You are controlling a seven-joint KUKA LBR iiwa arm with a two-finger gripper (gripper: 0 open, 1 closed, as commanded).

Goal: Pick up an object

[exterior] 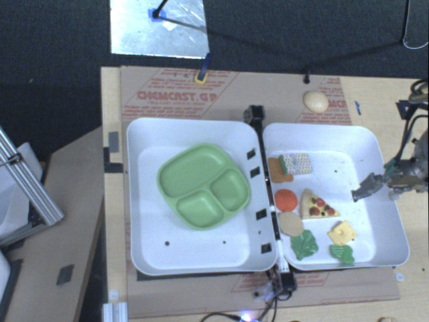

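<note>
Nearest lie leafy green pieces (305, 245) and a yellow cheese wedge (342, 233) in the right bin (375, 139), with a pizza slice (316, 206), a round tomato (286, 199) and a beige disc (291, 223) alongside. Left bin (144, 247) holds a smooth green divided plate (204, 186). Over the right bin's right edge hangs the gripper (363, 188); its state I cannot tell.

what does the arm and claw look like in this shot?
At the view's right edge, over the right bin, a small part of the arm shows: grey metal wrist hardware with thin dark cables running up from it. The claw is a dark grey, angular piece. It is too blurred to show any markings.
</note>
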